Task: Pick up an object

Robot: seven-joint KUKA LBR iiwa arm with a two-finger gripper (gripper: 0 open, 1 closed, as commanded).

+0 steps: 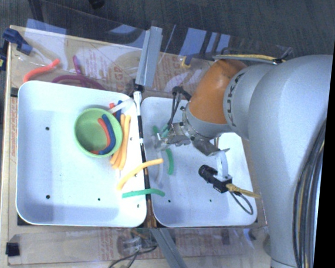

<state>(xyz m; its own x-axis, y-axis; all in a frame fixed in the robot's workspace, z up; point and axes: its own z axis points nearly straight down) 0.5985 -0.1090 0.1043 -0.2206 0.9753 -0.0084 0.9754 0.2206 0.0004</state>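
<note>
Green is the colour nearest my gripper (164, 138), which hangs low over the right bin (194, 218), toward that bin's 10 o'clock corner. From this slant I cannot tell whether it is open or closed.

Just at my 6 o'clock a short green strip (169, 161) lies flat on the right bin's white floor, apart from my gripper. Its long axis runs roughly from 12 to 6, with the upper end leaning a little toward 11.

Next out, at my 8 o'clock, a yellow strip (143, 168) bridges the rims where the two bins meet. It is bent and its length runs from 2 down to 8, with the lower end inside the left bin (51, 178). Below it a long green strip (144, 193) also crosses both rims, lying nearly along 9 to 3.

Farther toward 9 o'clock, in the left bin, orange strips (121, 146) lie bunched close against the bin's right wall, running about 12 to 6. Touching them on their 9 o'clock side sits a green bowl (88, 130), upright, with curved strips (107, 133) in blue and red resting along its 3 o'clock wall.

Farthest off, beyond the left bin's 12 o'clock rim, a pink loop (78, 81) and an orange-red piece (41, 70) lie on the bench (104, 56).
</note>
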